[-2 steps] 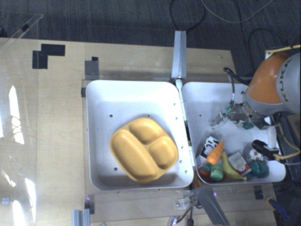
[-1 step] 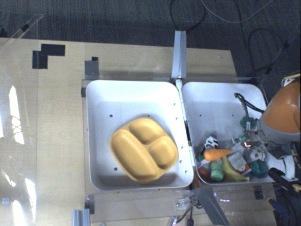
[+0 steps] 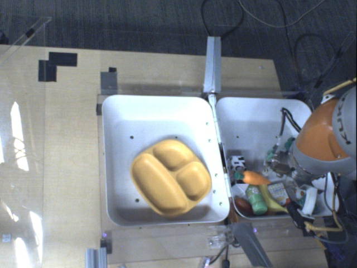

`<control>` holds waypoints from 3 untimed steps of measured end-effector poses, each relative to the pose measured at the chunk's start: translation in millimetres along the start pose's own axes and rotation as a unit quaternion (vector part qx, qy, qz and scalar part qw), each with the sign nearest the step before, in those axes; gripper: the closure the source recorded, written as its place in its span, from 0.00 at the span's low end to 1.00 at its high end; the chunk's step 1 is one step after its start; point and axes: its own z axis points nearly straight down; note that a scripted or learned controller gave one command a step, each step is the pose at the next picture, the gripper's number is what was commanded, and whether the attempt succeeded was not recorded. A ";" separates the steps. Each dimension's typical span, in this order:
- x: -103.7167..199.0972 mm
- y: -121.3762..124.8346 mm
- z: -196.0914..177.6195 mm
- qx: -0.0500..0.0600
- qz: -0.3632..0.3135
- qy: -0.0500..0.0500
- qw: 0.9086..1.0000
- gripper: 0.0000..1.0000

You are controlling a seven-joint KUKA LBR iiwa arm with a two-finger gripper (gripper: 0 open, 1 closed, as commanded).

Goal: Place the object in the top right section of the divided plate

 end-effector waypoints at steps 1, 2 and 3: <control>30.7 -10.3 -1.9 0.005 0.165 0.000 0.986 0.00; 56.9 20.3 -94.1 0.008 0.152 0.000 0.988 0.00; 35.3 -8.2 -3.5 -0.001 0.280 0.002 0.960 0.00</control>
